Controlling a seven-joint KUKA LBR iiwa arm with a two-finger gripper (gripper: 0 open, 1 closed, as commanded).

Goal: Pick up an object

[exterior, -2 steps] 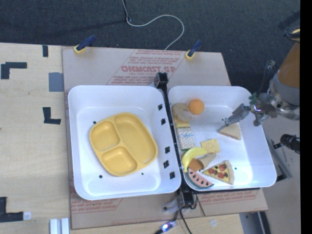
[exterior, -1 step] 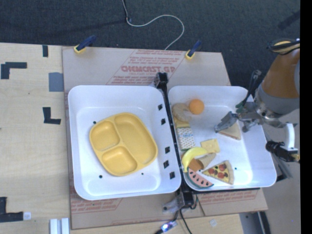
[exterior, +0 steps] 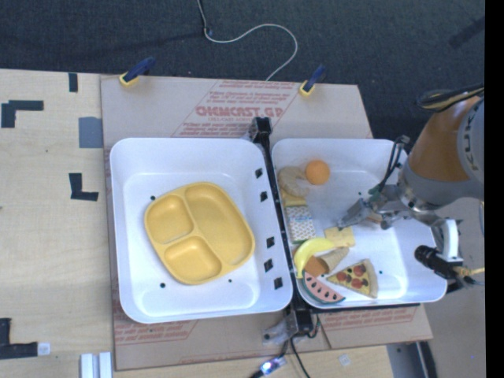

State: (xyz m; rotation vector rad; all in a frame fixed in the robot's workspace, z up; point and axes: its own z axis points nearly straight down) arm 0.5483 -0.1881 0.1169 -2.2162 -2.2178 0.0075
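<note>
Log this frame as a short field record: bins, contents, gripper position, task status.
left bin: holds a yellow divided plate
right bin: toy food: orange ball, banana, pizza slice, watermelon slice, patterned cracker
gripper: low in right bin, just above a pale yellow wedge
grasp: nothing visibly between the fingers
task status: no object lifted yet

Divided tray [exterior: 198, 231] in left bin [exterior: 126, 164], toy foods [exterior: 331, 266] in right bin [exterior: 346, 150]
</note>
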